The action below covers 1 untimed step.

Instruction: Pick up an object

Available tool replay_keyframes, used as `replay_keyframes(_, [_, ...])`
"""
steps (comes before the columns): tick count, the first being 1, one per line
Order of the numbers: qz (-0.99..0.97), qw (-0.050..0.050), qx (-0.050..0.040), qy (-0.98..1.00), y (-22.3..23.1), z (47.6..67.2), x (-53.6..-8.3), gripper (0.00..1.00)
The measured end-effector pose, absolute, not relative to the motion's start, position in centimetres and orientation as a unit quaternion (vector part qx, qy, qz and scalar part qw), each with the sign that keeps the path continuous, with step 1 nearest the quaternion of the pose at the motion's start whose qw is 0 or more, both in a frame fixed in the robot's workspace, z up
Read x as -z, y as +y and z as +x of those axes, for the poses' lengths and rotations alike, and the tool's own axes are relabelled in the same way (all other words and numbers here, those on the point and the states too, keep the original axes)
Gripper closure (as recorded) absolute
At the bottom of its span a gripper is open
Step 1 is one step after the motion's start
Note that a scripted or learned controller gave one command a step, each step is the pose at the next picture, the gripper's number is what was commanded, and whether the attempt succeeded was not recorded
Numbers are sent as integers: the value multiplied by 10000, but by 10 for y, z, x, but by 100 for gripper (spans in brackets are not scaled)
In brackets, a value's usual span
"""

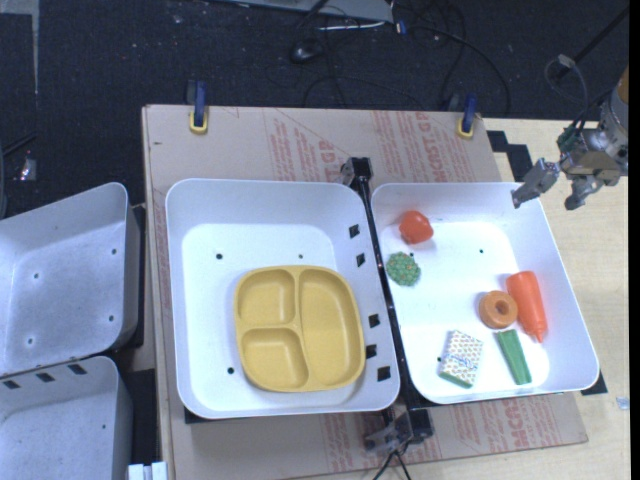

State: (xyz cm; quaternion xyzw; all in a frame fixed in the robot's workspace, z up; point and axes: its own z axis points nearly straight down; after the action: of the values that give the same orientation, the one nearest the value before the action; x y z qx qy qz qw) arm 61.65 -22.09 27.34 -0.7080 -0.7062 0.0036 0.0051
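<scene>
**Toys wait in right bin**

Nearest, a patterned box lies beside a green stick and carrot: light, rigid, best pinched across its narrow sides. The end effector hovers open, empty, beyond the far-right rim.

Dark speckled floor, black cables, cardboard-topped bench, two yellow clamps
</scene>
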Motion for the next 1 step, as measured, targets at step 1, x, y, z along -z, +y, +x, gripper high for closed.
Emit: replay_keyframes(1, [-7066, -4, -2, -7076, -220, 619, -282, 0])
